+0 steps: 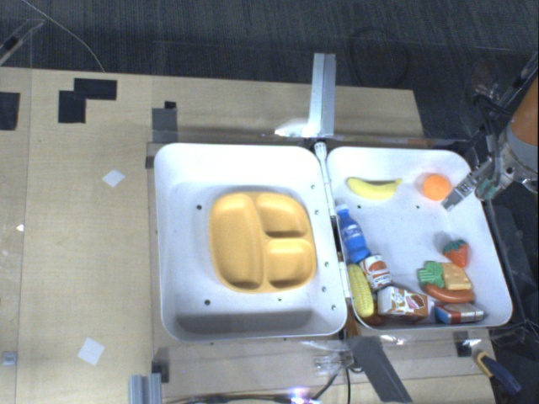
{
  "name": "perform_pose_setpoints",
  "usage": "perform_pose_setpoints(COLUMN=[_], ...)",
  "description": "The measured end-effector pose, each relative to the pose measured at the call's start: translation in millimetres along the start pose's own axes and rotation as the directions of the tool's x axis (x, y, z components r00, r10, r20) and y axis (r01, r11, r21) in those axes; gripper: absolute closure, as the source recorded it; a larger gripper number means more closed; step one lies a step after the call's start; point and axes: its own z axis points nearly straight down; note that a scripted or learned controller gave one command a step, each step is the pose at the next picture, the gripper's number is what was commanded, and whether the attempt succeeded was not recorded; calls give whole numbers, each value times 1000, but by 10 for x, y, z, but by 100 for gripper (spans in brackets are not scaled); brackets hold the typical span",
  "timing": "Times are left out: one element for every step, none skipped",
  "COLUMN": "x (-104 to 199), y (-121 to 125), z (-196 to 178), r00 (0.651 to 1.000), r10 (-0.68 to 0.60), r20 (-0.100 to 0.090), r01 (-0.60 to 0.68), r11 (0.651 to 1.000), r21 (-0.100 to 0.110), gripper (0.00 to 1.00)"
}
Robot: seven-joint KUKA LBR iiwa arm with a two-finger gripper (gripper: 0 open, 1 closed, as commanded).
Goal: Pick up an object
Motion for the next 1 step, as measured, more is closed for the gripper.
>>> perform_pose_setpoints(x=[0], y=[1], z=[-2], r00=[1000], r10=[0], r20=[0], r01=[0], r11=[1000], r21=[0], gripper=[0])
